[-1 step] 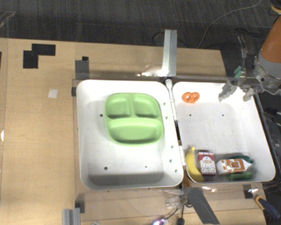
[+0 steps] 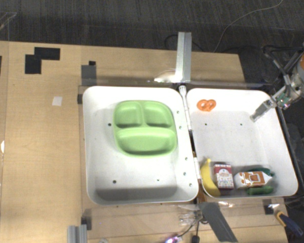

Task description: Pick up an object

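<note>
The right bin (image 2: pixel 243 135) holds an orange pretzel (image 2: pixel 206 105) near its far left corner. Along its near wall lie a yellow banana (image 2: pixel 207 178), a small red and white carton (image 2: pixel 222 176), an orange and white carton (image 2: pixel 251 177) and a dark green item (image 2: pixel 258 190) beside it. My gripper (image 2: pixel 258 114) hangs over the bin's far right corner, slanting down and to the left. It is well apart from every object and nothing is seen in it.
The left bin (image 2: pixel 99 151) holds a green divided plate (image 2: pixel 143 127). A metal post (image 2: pixel 184 54) stands behind the wall between the two bins. Cables lie on the dark floor at the back right.
</note>
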Robot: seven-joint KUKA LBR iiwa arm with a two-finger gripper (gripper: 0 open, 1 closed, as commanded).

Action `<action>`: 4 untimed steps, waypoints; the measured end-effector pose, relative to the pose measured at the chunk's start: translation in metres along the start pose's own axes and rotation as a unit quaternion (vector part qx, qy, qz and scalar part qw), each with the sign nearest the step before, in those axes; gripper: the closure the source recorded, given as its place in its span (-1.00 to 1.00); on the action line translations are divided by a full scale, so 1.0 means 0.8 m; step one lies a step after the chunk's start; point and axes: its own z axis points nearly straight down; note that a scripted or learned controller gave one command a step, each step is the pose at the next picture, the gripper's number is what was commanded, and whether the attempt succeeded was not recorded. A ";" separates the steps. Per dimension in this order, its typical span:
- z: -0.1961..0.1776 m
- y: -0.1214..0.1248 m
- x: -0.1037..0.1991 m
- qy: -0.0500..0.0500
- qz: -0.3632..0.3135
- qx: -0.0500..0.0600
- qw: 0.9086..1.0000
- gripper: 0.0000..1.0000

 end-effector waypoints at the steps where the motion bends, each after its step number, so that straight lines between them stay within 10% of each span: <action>1: -0.092 0.036 -0.027 -0.001 0.011 -0.001 1.000 -1.00; 2: 0.011 0.005 0.052 0.000 -0.117 0.000 0.993 -1.00; 3: -0.028 0.044 -0.030 -0.001 0.062 -0.001 0.998 -1.00; 4: -0.028 0.045 -0.030 -0.001 0.062 -0.001 0.998 -1.00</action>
